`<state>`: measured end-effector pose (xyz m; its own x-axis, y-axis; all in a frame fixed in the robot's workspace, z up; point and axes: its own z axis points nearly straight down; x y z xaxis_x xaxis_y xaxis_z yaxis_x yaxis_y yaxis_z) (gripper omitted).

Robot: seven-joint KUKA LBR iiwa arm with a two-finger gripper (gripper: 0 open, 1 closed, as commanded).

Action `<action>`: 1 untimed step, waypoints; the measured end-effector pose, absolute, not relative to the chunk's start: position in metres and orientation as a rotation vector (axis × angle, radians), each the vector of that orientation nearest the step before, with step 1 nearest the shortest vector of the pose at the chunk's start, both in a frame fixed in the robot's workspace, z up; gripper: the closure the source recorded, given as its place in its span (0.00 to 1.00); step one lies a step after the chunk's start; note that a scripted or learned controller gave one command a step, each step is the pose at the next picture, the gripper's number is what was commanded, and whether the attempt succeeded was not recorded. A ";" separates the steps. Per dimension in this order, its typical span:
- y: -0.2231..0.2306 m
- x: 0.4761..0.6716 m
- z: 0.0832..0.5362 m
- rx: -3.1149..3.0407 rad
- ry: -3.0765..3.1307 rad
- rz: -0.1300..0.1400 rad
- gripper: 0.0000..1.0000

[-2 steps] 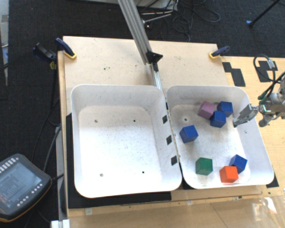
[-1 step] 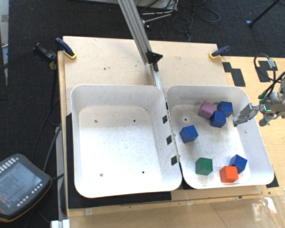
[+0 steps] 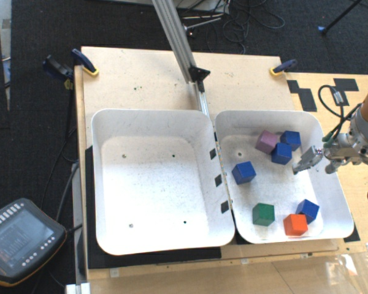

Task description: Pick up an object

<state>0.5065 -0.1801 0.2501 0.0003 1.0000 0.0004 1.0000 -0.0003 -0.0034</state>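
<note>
- Bench (image 3: 172, 78): wooden board carrying two white bins side by side; clamps at its far corners, a metal pole slanting in to the far edge between the bins.
- Left bin (image 3: 104, 164): bare floor, nothing to pick.
- Right bin (image 3: 337, 225): holds all six cubes, the task's candidates.
- Arm (image 3: 362, 127): enters over the right bin's right edge.
- Gripper (image 3: 310, 159): sits low over the bin's right side, just beside the far cluster; whether it is apart or together cannot be told, and nothing is seen in it.
- Far cluster: pink cube (image 3: 268, 141), two blue cubes (image 3: 290, 139) (image 3: 281, 154), touching or nearly so.
- Mid-left edge: lone blue cube (image 3: 243, 172).
- Near edge: green cube (image 3: 264, 214); orange cube (image 3: 295, 224) against another blue cube (image 3: 308, 210).
- Risk, judged: crowded cubes leave little room, so a descent may shove them rather than grip one.
- Risk, judged: the near pair hugs the bin wall, which could block a grasp.
</note>
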 end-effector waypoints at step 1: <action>-0.172 0.502 0.190 -2.218 -2.217 0.005 0.00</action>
<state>0.5020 -0.1722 0.1900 0.0003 1.0000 0.0019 1.0000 -0.0003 -0.0060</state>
